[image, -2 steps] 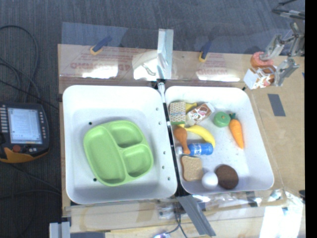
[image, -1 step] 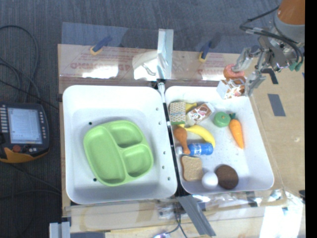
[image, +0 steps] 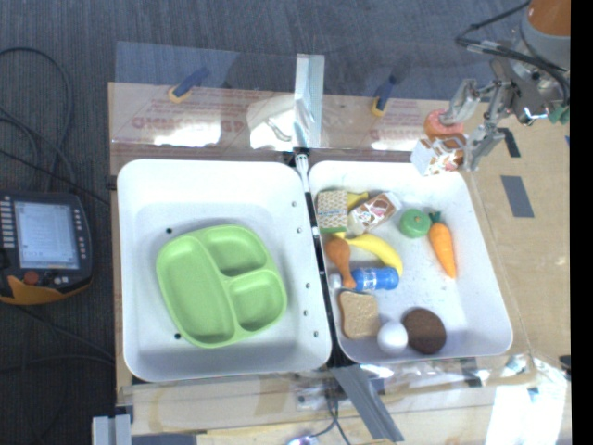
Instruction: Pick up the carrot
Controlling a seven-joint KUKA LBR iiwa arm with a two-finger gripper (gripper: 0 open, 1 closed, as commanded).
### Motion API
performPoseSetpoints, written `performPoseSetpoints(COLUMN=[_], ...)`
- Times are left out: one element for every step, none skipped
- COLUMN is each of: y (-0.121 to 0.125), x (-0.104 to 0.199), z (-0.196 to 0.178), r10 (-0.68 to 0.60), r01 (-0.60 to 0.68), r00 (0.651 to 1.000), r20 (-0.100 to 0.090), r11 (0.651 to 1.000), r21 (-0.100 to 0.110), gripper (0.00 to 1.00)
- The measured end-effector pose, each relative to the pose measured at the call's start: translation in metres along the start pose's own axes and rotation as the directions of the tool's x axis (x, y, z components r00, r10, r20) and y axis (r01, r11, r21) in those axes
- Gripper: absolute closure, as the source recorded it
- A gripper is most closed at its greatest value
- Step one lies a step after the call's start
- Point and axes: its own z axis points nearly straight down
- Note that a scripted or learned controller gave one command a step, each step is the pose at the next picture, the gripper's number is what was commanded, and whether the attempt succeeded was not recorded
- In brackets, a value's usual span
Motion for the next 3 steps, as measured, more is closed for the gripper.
performPoseSetpoints(y=[-0.046, 0.003, -0.046], x=[0.007, 0.001, 0.007], z=[-0.073, -0.009, -0.065], r10=[-0.144, -0.142, -0.169], r01=[0.144, 0.142, 0.169], r00=[0.99, 0.99, 0.986], r20=[0.001, -0.009, 0.001], r11=[0.99, 0.99, 0.986], r21=[0.002, -0.008, 0.001], gripper=[1.0, 1.0, 1.0])
